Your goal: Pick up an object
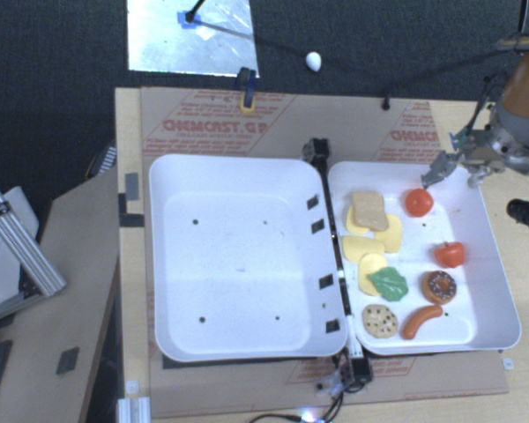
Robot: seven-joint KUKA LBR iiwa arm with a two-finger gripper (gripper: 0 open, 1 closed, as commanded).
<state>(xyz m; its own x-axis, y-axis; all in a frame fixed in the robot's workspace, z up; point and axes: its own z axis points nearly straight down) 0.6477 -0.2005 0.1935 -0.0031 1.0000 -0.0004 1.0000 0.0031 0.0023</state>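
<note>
Working from the near edge of the right-hand bin [498, 311] back toward the arm, you have a sausage [421, 321] and a chocolate-chip cookie [380, 321] closest to you, then a sprinkled doughnut [440, 286] and a green leaf piece [389, 283]. Farther in sit a small red piece [450, 254], yellow slices [370, 247] and a slice of bread [368, 210].

The one that matters lies beyond all of these: the round red tomato [418, 203], in the far part of that bin. Take it as your landmark. The gripper [458, 169] hangs just beyond it and slightly to its right in the picture, near but not touching. Its two fingers stand spread apart with nothing between them, one fingertip [429, 179] pointing down toward the tomato.

So the tomato lies down and to the left of the gripper, a short way toward you. Being round, it has no long axis to line up with, so I judge the move is mostly a matter of centring over it and descending. The bread is the nearest neighbour on the tomato's left and could be nudged.
</note>
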